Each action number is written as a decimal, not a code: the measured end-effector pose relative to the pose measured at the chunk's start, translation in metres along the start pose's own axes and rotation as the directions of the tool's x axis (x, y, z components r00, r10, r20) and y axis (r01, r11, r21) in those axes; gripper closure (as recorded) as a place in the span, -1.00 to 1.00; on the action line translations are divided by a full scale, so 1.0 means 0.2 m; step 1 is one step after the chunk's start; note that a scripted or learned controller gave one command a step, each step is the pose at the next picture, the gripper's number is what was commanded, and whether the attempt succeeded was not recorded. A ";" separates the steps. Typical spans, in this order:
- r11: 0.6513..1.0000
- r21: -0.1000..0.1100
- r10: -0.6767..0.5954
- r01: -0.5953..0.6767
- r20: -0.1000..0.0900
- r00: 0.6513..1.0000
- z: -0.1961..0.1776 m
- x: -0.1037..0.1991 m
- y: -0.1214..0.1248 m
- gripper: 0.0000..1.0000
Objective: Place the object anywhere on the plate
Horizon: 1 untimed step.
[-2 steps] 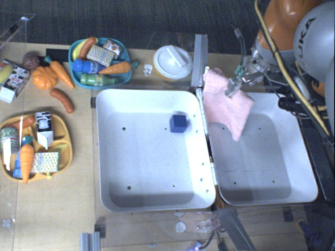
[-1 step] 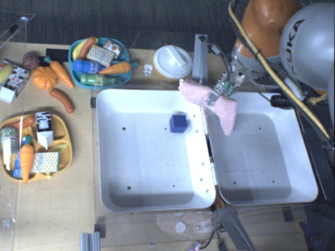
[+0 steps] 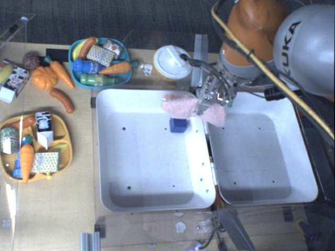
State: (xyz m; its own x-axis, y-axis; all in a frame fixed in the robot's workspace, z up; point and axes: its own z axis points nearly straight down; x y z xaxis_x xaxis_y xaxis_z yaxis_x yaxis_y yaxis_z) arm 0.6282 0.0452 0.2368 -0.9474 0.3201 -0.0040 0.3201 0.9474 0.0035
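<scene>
The gripper [image 3: 209, 99] hangs over the far end of the ridge where the left bin [image 3: 112, 156] and the right bin [image 3: 272, 171] meet, at the end of the grey arm [image 3: 306, 46] with its orange band. A pink cloth [image 3: 180, 107] drapes from the gripper: it spreads left over the far part of the left bin and right toward the right bin, and its middle is gathered up at the fingertips. The fingers appear pinched together on that gathered fold, so the cloth is judged to be held, with its edges hanging low above the bin floor or brushing it.

A small blue block [image 3: 178, 125] lies on the floor of the left bin, just beside the near edge of the cloth and apart from the gripper.

Step in hand: transport. The cloth is grasped and raised; release has not taken place.

No plate can be made out inside either bin. Two dishes of toy food stand on the bench to the left: a blue bowl [image 3: 84, 80] and a yellow tray [image 3: 63, 145], both well apart from the gripper.

Next move: identify the receiving plate, carry the cloth over it with the hanging edges clear of the bin wall, lower, then spread the fingers
</scene>
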 end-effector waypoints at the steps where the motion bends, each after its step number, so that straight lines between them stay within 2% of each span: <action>1: 0.948 -0.001 -0.319 0.319 0.000 0.948 0.03 0.17 0.23 1.00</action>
State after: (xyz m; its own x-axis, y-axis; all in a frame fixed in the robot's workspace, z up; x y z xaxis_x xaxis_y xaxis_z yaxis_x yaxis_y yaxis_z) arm 0.6103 0.0997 0.2310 -1.0000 0.0013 -0.0045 0.0013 1.0000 0.0029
